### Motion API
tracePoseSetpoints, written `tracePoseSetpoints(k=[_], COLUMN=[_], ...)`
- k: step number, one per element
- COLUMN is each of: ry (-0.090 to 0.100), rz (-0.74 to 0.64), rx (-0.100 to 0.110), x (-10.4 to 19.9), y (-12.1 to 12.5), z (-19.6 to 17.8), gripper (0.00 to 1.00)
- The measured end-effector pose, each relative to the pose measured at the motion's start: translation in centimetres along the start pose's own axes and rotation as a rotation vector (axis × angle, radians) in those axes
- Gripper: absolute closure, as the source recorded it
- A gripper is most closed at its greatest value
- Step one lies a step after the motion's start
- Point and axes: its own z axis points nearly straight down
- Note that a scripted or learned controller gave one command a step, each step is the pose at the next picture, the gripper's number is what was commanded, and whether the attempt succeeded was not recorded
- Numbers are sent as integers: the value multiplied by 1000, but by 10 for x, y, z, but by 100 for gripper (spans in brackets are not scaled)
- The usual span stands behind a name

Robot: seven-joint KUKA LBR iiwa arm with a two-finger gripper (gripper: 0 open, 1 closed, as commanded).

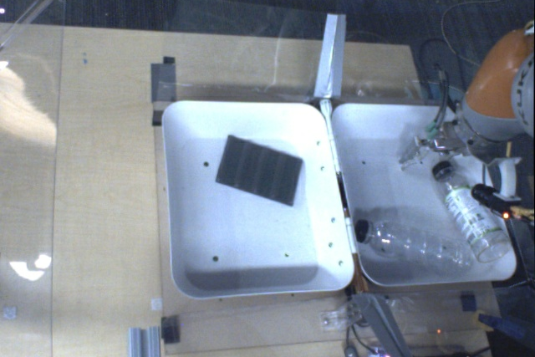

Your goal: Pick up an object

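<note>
A dark grey ribbed rectangular pad (259, 170) lies flat in the left bin (188, 263), towards its far side. In the right bin (368, 138), a clear plastic bottle (410, 240) with a black cap lies on its side near the front wall. A second clear bottle (470, 215) lies along the right side, its cap pointing to the far end. My gripper (423, 148) hangs low over the far right part of the right bin, just left of that second bottle's cap. Nothing is visibly held in it.
The grey arm with its orange band (500, 88) comes in over the right bin's far right corner. A metal divider post (331, 54) stands behind the gap between the bins. Black brackets (164, 79) sit at the left bin's far corner.
</note>
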Motion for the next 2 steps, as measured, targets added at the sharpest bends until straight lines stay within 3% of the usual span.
tracePoseSetpoints(k=[1, 2], ry=[5, -5], rz=[-128, -135], rx=[14, -4], x=[-4, -3], y=[48, 53], z=[0, -13], gripper=[0, 100])
